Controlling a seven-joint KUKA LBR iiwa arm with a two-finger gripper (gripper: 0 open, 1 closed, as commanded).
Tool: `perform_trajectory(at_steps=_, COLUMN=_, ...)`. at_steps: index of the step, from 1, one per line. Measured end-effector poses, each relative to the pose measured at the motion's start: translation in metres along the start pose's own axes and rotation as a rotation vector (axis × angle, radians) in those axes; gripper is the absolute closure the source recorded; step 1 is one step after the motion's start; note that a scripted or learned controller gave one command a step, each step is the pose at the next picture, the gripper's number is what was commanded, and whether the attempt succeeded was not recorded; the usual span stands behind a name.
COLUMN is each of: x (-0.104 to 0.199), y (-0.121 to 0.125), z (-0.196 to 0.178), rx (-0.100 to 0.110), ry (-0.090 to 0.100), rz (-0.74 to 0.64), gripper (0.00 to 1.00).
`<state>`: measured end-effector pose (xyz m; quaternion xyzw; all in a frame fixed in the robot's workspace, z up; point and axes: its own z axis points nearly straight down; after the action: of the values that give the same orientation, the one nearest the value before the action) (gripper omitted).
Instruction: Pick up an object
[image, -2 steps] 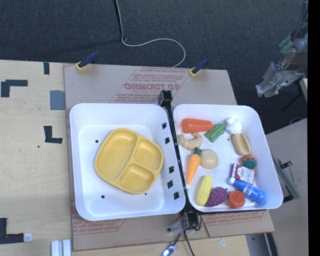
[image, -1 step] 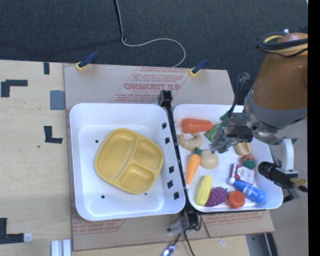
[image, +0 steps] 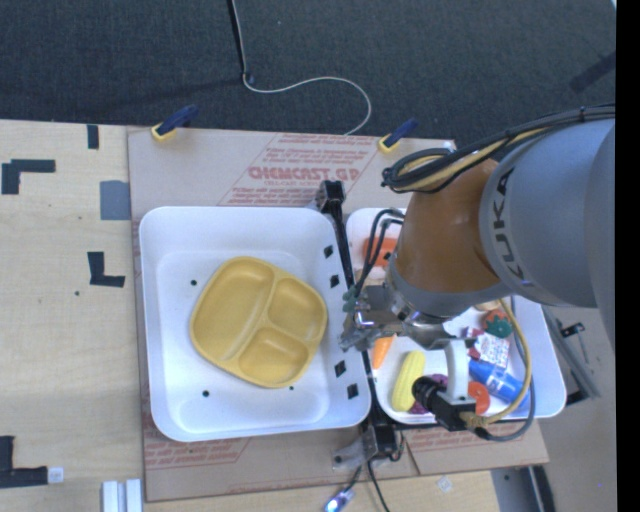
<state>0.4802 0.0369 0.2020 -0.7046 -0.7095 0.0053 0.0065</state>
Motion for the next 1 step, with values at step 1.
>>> perform_trajectory(at_steps=1, x=0.0155, y=0.0022, z=-0.1326, rx=-0.027, ry=0.0, rz=0.002, gripper=1.0)
